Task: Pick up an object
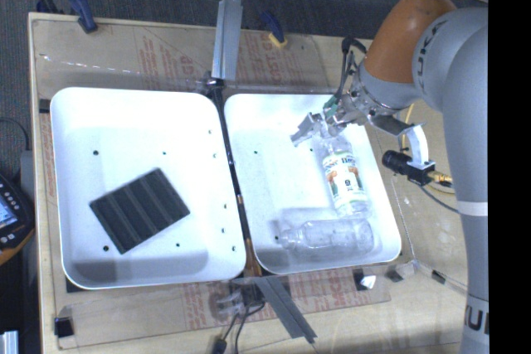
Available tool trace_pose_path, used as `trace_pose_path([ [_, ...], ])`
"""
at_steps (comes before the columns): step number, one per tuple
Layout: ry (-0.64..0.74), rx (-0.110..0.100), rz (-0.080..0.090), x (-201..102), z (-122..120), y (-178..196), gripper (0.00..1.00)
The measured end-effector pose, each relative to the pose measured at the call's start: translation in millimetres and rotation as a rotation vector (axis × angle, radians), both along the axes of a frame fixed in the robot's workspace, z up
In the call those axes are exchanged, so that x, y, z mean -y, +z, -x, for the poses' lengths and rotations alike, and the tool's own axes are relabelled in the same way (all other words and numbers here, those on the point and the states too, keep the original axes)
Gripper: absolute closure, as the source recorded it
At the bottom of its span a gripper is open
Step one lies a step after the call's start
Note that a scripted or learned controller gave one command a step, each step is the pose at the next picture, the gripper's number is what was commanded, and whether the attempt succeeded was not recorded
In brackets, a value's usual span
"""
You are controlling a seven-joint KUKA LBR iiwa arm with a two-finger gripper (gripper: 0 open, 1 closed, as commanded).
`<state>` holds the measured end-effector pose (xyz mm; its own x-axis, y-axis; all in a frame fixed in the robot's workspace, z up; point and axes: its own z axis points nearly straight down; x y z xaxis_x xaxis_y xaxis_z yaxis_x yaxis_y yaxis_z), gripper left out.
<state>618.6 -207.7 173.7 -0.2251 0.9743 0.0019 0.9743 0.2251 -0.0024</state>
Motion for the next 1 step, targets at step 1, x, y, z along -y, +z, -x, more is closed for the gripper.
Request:
trace_pose_path([
  [1, 0.005, 0.000, 0.000, 0.0, -0.4, -0.5, 0.00],
])
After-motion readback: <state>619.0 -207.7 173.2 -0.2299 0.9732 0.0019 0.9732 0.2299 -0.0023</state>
